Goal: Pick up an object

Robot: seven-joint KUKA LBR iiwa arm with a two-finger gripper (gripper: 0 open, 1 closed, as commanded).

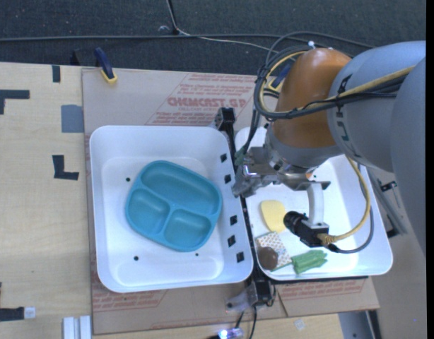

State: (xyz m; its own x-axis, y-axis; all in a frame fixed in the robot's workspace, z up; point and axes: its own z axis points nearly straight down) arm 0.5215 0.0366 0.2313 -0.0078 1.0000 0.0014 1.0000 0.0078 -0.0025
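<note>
In the right bin [376,260] lie a pale yellow soft piece [273,214], a green pod-shaped object [309,261] and a brown, patterned item [267,251] near the front left corner. The gripper [254,179] hangs under the orange wrist band at the right bin's left wall, just above the yellow piece. The arm's bulk covers the back of the right bin. A blue divided plate [173,204] rests in the left bin [107,154].
A black divider with clips [231,189] runs between the bins. Cables and a black fitting [305,228] hang from the wrist over the right bin. A blue-handled clamp [104,65] sits at the cardboard's back left corner.
</note>
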